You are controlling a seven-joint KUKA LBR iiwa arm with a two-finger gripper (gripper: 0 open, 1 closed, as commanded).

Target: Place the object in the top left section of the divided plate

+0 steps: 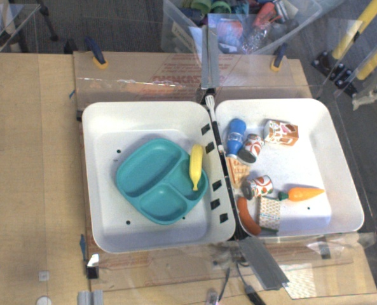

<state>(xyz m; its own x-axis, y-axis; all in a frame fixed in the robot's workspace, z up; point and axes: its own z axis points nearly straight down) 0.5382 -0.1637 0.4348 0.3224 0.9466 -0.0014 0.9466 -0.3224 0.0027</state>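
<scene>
A teal divided plate [147, 170] with three sections lies tilted in the left bin [96, 189]. A yellow banana [196, 166] rests lengthwise on the plate's right side, over its rim and right-hand section. The plate's other sections hold nothing.
The right bin [341, 170] holds a blue bottle [235, 136], a small carton [281, 133], a carrot [304, 194], a red-and-white can [260, 186], a sausage [246, 216] and other small packets. A clear tub of toys [239, 8] stands behind the bins.
</scene>
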